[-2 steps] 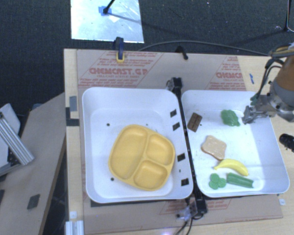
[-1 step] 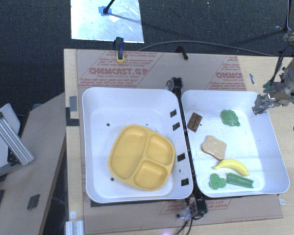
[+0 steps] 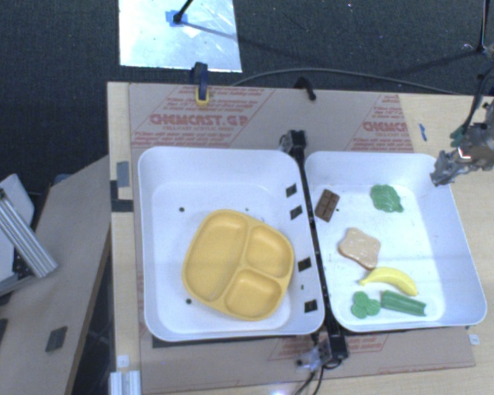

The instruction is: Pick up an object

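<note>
Camera view: two white bins side by side on the bench. Left bin (image 3: 160, 220) carries a yellow divided plate (image 3: 239, 263), sitting toward its near right corner. Right bin (image 3: 461, 253) carries all the loose items: a brown chocolate piece (image 3: 326, 205) near the far left corner just beside the divider, a green leafy piece (image 3: 386, 197) toward the far edge, a slice of toast (image 3: 359, 248) about mid-bin, a banana (image 3: 389, 280) just nearer than the toast, and along the near edge a broccoli (image 3: 364, 304) touching or just beside a green pepper (image 3: 403, 304).

Gripper (image 3: 446, 169) comes in at the right bin's far right corner, over the rim, apart from every item. Finger state: cannot tell, too small and dark. Nothing is visible between them.

Progress: pick not done. All candidates lie in the right bin, none lifted. Nearest to the gripper is the green leafy piece, so it looks the likely target, but that is a guess. Left to do: move in over an item, descend, close, lift. Flat low items like the toast and leafy piece look hard to pinch.
</note>
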You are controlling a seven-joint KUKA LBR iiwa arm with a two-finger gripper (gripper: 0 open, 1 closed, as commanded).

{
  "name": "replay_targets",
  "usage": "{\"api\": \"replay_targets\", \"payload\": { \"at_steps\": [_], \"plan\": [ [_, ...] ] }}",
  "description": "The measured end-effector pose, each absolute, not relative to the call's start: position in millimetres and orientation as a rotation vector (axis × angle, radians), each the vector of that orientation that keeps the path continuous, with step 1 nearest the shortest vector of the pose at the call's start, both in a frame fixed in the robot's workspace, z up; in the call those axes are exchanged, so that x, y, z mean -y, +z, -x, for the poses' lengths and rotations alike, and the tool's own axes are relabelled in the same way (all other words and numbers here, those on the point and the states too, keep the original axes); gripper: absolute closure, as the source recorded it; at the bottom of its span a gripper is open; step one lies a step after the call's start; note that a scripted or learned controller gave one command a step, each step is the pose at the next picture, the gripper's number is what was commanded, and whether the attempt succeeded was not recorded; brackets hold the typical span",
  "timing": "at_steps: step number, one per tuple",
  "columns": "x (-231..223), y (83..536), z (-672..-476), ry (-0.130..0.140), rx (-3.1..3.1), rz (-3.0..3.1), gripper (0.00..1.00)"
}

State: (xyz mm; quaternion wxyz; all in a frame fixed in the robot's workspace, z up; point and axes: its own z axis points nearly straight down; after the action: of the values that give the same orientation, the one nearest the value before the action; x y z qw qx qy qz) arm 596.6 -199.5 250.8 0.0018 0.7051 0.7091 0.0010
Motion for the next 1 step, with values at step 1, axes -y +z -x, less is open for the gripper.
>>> {"api": "replay_targets", "payload": {
  "at_steps": [1],
  "plan": [
    [145.4, 240.2, -582.3, 0.002, -2.232, -2.213, 1.0]
  ]
}}
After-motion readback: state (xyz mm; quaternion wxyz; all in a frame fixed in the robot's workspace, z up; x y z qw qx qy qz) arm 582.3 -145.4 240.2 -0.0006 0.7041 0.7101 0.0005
